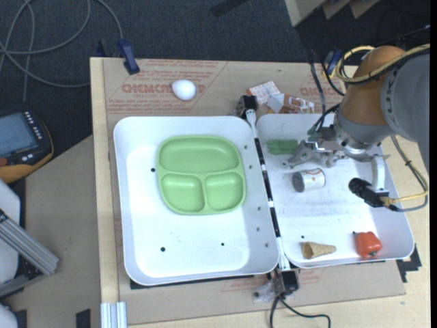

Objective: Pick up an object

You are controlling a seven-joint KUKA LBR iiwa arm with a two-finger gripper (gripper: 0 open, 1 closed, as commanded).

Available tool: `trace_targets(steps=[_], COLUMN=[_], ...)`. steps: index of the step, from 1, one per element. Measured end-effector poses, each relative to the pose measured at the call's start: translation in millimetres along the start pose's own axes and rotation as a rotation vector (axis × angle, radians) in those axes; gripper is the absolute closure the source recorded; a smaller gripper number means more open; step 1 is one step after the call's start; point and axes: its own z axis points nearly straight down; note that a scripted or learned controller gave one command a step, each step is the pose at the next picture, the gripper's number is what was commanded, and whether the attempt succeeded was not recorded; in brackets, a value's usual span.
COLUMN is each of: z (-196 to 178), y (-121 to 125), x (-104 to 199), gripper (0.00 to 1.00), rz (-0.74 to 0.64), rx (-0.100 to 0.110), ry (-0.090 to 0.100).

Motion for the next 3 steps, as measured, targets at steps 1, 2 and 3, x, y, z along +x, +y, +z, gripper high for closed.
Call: trace_targets(steps=[1, 2, 3], z=[3.2, -7.9, -97.2], y=[-33.8, -32.6, -88.0], x=[21.6, 21.4, 89.1], gripper=[0.0, 1.0, 1.0], rz=[-0.001, 0.001, -0.003], rx=[-0.001, -0.006, -0.004], ry=[0.001, 0.0, 0.001])
